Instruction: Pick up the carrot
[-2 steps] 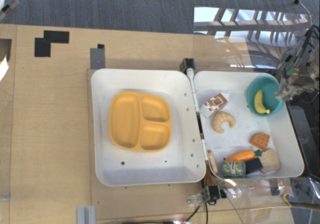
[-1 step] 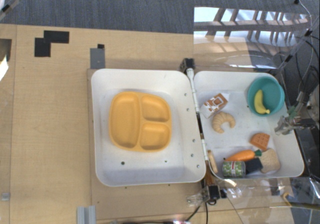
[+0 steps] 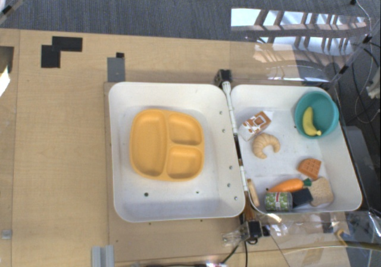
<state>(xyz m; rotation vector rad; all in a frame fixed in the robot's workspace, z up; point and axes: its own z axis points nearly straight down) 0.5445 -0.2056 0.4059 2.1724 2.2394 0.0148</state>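
The carrot (image 3: 287, 186), orange with a green top, lies on its side near the front edge of the right bin (image 3: 339, 152). It rests just above a green-labelled can (image 3: 278, 201) and a dark item (image 3: 302, 198), with a beige bread slice (image 3: 321, 191) to its right.
The right bin also holds a teal bowl (image 3: 316, 114) with a banana (image 3: 309, 123), a croissant (image 3: 265, 144), a small brown-and-white box (image 3: 256, 123) and an orange waffle (image 3: 309, 168). A yellow divided plate (image 3: 166, 143) sits in the left bin (image 3: 172, 200).
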